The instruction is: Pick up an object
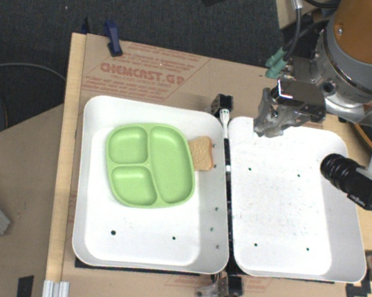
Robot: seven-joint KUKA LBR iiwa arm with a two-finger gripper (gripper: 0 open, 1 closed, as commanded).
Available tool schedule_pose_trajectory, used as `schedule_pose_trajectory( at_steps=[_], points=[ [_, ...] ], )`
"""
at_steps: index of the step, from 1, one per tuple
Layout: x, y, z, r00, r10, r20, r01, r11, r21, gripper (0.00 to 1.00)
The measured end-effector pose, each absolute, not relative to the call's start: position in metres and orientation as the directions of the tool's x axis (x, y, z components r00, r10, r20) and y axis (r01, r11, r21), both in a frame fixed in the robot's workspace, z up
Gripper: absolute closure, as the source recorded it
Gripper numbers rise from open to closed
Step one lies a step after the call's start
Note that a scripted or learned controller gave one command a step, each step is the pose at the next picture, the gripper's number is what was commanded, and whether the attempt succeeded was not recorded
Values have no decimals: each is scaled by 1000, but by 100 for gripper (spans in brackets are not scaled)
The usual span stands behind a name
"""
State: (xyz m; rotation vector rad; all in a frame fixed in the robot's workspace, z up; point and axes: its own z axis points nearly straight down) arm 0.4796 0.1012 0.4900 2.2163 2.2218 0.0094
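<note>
The gripper [271,125] hangs over the far left corner of the right bin [301,218]; whether it is open or closed cannot be told; a green divided plate [150,165] lies in the left bin [136,241] with a tan cracker [202,153] touching its right edge; the brown board [142,71] behind reads "CHEMCAST GP" in red.

Arm [370,47] reaching in, tool [267,128] low.

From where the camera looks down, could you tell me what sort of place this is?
Probably a robotics lab bench for grasping trials: two white bins clamped side by side on a board, a robot arm reaching over them, and loose cables on dark carpet.
</note>
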Motion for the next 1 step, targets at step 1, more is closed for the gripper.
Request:
schedule_pose_trajectory(
  at_steps=[1],
  points=[
    [479, 123, 470, -3, 1000, -1, 1000, 3, -5, 100]
  ],
)
